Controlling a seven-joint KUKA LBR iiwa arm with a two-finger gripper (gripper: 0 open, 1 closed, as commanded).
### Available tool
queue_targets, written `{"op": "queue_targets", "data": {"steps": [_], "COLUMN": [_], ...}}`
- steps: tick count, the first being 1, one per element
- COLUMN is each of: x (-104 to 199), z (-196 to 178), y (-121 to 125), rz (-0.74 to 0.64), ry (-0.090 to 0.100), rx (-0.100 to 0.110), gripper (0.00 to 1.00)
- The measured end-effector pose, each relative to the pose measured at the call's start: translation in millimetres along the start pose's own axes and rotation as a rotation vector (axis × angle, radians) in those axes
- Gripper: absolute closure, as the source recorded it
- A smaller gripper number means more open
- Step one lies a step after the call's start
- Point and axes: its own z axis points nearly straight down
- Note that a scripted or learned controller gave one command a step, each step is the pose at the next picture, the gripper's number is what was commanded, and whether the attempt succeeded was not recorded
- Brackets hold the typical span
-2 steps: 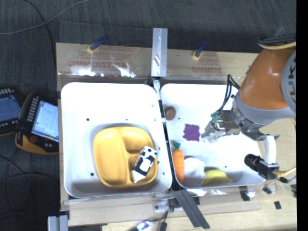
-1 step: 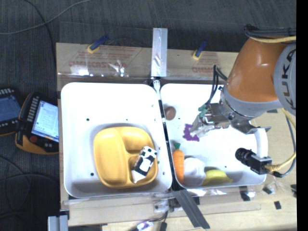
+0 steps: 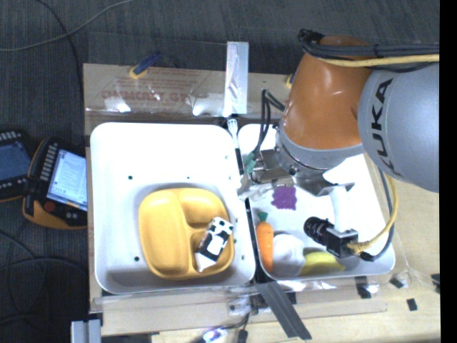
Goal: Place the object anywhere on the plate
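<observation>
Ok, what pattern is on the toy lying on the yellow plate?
Black and white patches, like a cow's, on the toy lying on the yellow plate; camera view.

Bright, even overhead light. White bins (image 3: pixel 114 191) close to blown out, right one worst by the arm. Specular glare on the orange band (image 3: pixel 321 95). Soft short shadows under the plate (image 3: pixel 168 231) rim. Floor dark and grainy. Overall slightly soft focus, no motion blur.

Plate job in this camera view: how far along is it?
Looks done: a black-and-white toy lies on the yellow plate in the left bin. In hand: nothing I can confirm; the arm hangs over the right bin. Left: the purple piece and carrot remain there.
</observation>
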Motion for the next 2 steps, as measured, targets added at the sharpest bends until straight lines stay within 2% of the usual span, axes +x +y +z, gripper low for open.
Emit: {"op": "queue_targets", "data": {"steps": [1, 2], "x": [10.9, 11.8], "z": [72.8, 72.8], "y": [0.6, 0.6], "rz": [-0.236, -0.237], "ry": [0.001, 0.002], "rx": [0.002, 0.003], "gripper": [1.00, 0.00]}}
